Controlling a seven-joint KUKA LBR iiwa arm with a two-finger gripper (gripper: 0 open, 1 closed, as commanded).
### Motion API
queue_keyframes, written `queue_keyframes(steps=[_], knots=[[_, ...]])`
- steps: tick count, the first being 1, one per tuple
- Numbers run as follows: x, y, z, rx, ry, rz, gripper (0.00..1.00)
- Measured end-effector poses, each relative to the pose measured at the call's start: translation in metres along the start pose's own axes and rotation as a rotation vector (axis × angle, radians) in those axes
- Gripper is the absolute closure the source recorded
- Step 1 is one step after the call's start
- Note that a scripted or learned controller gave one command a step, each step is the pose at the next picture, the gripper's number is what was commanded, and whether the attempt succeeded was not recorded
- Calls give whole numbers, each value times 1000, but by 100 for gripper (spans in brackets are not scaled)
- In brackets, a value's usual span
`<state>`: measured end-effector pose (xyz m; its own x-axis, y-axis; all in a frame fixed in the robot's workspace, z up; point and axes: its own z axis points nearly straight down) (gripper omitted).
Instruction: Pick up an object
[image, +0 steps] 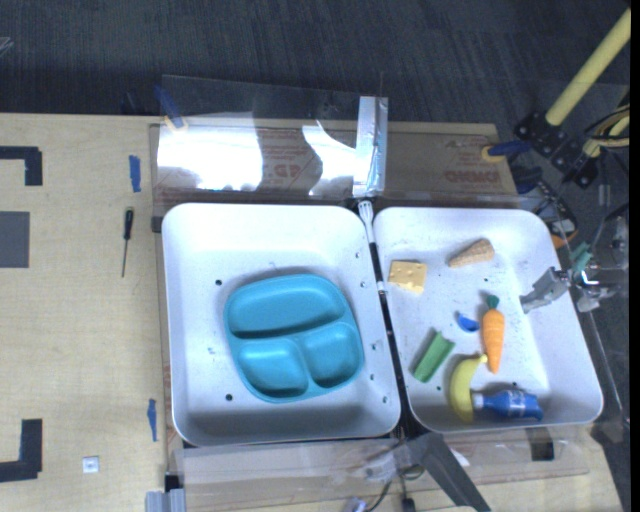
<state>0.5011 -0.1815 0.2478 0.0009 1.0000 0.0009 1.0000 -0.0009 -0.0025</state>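
The right bin (560, 395) holds several toy items. A carrot (493, 336) stands near the middle, with a small blue piece (467, 321) just left of it. A yellow banana (462, 385) and a blue bottle (510, 404) lie at the front. A green block (433, 355) lies left of the banana. A cheese wedge (407, 275) and a bread piece (471, 253) sit toward the back. My gripper (545, 290) appears as a grey metal part at the bin's right rim, right of the carrot and apart from it.
The left bin (190, 250) holds a blue divided plate (292, 335). A clear plastic wall (370, 145) rises behind the bins. Cables and a yellow rod (590, 70) crowd the upper right. A screwdriver (126, 238) lies on the bench at left.
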Motion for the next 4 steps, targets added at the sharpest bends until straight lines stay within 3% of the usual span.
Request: queue_keyframes(steps=[1, 2, 3, 4], knots=[[49, 58, -39, -4, -1, 95, 0], [26, -15, 121, 5, 0, 58, 0], [33, 28, 161, -7, -2, 15, 0], [33, 28, 161, -8, -2, 15, 0]])
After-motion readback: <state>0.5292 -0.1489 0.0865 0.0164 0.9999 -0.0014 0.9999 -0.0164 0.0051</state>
